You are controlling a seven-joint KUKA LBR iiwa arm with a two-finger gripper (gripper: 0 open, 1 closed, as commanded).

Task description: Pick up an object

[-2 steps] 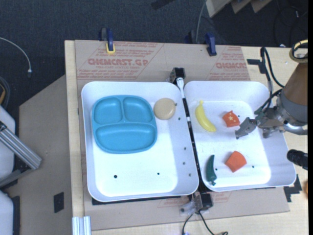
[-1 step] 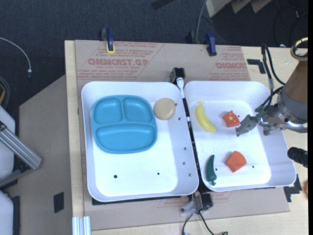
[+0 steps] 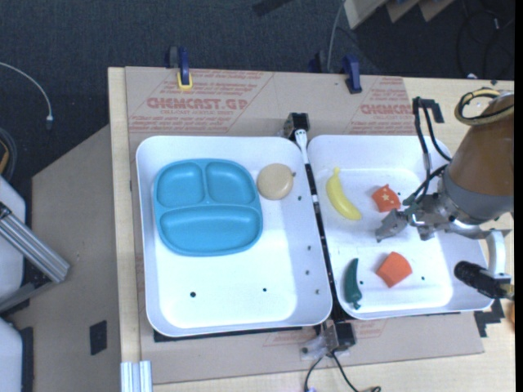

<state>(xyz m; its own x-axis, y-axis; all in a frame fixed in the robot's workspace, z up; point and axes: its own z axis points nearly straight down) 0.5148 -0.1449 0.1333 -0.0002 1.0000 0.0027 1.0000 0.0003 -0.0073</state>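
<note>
The right bin [image 3: 425, 158] holds a yellow banana [image 3: 342, 195], a small red strawberry-like piece [image 3: 385, 198], an orange block [image 3: 394, 269] and a dark green pepper [image 3: 352, 282]. My gripper [image 3: 406, 229] hangs over this bin, between the red piece above it and the orange block below it. Its fingers [image 3: 387, 228] are spread apart, open, with nothing between them. The grey and orange arm [image 3: 482, 170] comes in from the right.
The left bin [image 3: 245, 300] carries a blue divided plate [image 3: 208, 207] and a tan round object [image 3: 275, 181] beside it. A black divider rail [image 3: 313, 211] runs between the bins. Cables [image 3: 425, 137] hang over the right bin's far corner.
</note>
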